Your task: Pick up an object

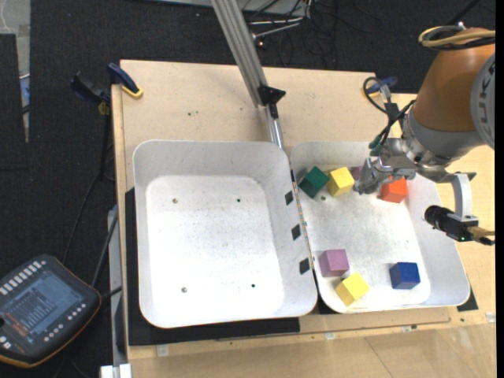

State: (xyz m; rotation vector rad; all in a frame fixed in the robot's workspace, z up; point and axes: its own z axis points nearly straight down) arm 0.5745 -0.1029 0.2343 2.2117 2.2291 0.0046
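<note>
My gripper [376, 179] hangs low over the back of the right bin [441, 286], reaching in from the right. An orange block [394, 189] lies right beside its fingers, partly covered by them. Just left of the gripper lie a yellow block [341, 180] and a green block [314, 182]. Nearer the front of the same bin lie a purple block [334, 261], another yellow block [352, 287] and a blue block [404, 275]. Whether anything sits between the fingers is hidden.
The left bin [157, 164] sits beside the right one on the wooden bench. A metal pole [240, 42] slants down to the back of the bins. Clamps sit at the bench's back corners. A black pendant [39, 309] lies off the bench at the lower left.
</note>
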